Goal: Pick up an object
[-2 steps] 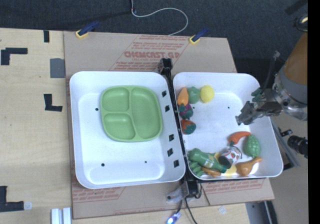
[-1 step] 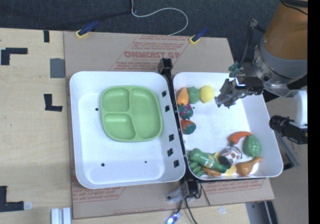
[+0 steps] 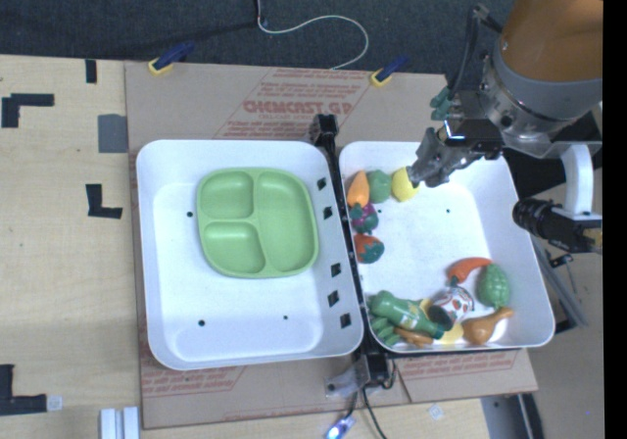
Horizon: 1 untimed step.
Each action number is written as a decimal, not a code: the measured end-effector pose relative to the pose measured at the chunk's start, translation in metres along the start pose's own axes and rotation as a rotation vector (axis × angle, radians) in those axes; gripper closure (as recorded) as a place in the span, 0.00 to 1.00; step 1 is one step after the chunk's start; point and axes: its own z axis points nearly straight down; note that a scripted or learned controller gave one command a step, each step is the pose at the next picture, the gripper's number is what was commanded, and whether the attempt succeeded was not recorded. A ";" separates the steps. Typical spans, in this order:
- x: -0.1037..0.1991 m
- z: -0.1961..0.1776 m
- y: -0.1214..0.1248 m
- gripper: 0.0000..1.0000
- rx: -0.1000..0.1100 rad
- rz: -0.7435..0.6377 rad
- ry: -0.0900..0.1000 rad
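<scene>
Yellow ball (image 3: 403, 184) beside gripper (image 3: 423, 175), finger state unclear; one green plate (image 3: 259, 222), two bins (image 3: 162, 231).

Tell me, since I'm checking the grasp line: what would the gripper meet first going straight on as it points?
Probably the yellow toy: the gripper points down-left right beside it, though depth is unclear.

Both white bins (image 3: 171, 231) look like smooth, slightly glossy plastic. The green divided plate (image 3: 259, 222) is matte plastic, the toy food pile (image 3: 441, 310) at lower right shiny plastic. Brown board (image 3: 245, 99) underneath looks like plain matte cardboard, and the benchtop (image 3: 49, 251) at left like pale wood.
</scene>
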 end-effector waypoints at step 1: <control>-0.007 -0.059 -0.016 1.00 -0.002 0.003 0.000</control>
